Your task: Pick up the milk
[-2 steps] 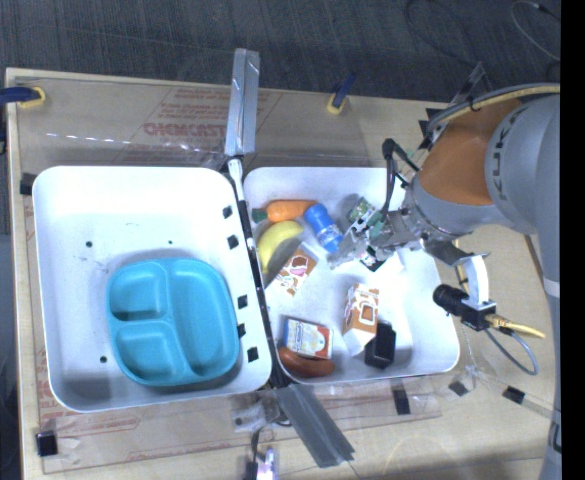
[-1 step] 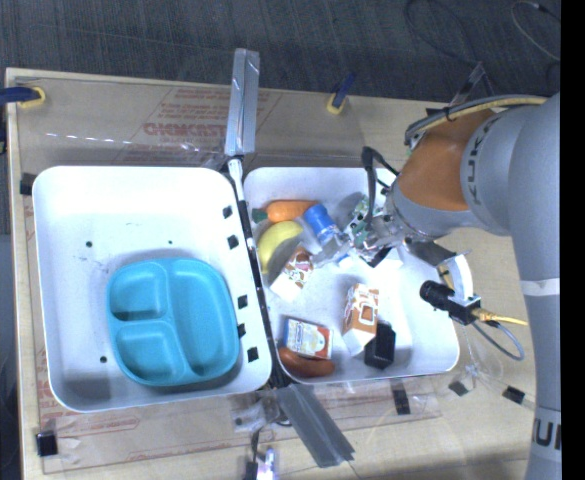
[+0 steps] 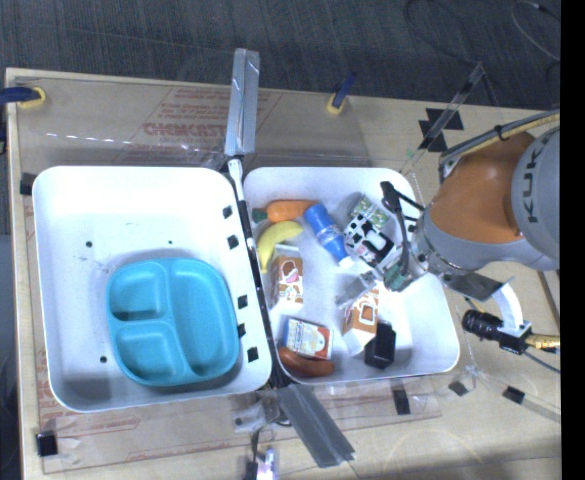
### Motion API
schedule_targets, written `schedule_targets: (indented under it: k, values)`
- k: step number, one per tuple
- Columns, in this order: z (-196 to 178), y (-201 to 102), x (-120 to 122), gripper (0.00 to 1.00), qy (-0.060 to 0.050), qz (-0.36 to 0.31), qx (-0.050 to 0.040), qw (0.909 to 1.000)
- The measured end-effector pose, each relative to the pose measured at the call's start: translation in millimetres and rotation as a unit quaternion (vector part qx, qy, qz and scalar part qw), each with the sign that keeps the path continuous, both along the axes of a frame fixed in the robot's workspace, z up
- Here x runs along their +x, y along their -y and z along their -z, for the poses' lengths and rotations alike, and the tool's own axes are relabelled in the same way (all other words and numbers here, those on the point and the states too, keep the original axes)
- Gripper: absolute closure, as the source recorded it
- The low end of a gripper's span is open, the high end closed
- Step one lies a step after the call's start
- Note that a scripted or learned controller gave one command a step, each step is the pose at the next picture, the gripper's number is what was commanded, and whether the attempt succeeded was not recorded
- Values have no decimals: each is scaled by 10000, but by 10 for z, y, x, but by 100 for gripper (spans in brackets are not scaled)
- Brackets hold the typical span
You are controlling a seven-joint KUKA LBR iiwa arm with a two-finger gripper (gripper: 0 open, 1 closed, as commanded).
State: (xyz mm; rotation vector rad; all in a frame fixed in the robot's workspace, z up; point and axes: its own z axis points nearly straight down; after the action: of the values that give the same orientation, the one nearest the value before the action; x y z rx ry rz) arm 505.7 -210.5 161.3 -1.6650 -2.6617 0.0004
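End effector [image 3: 370,240] over right bin [image 3: 427,353] — beside milk [image 3: 363,315]

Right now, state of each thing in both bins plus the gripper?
gripper: low over right bin, fingers unclear
milk carton: lying flat, below gripper
second carton: lying flat
blue bottle: on its side
banana: lying by divider
carrot: lying at top
blue tray: flat, upright, in left bin

I can read only the letters "KU" on the grey arm [image 3: 537,203] at my right; the red print on the bench [image 3: 187,118] stays illegible.
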Motion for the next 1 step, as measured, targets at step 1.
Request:
schedule_targets:
  k: [1]
  values:
    - [544, 39, -180, 0, 187, -252, -82, 9995]
